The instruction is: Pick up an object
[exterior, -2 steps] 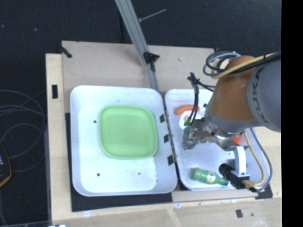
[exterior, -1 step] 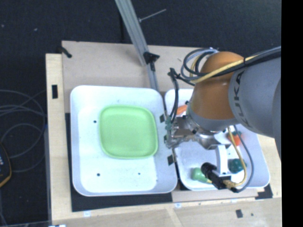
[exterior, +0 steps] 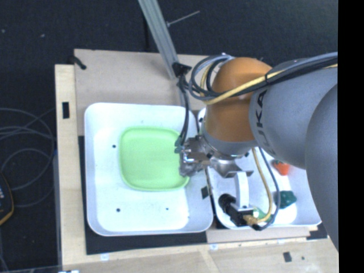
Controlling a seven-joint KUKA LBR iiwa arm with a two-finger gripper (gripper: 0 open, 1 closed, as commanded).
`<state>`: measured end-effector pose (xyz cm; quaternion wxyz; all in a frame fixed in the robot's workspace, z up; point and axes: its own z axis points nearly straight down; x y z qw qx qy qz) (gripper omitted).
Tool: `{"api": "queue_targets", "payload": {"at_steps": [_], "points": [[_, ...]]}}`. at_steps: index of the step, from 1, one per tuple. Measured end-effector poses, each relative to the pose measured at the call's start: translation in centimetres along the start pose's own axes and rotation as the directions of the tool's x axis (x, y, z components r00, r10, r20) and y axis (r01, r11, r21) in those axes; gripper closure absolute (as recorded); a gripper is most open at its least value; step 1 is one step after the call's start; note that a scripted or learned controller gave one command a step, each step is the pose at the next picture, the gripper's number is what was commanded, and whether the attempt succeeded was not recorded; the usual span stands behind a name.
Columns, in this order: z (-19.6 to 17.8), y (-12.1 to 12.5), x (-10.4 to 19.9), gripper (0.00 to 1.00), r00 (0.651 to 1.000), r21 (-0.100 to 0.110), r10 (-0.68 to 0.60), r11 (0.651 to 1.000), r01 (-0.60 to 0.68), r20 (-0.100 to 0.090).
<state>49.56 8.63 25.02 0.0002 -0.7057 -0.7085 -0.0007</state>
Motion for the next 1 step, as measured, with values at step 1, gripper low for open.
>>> {"api": "queue_targets", "payload": {"at_steps": [1], "points": [[0.02,0.01,-0.22,0.00,1.000,0.000,0.004,1.000,-0.004,0.001]]}}
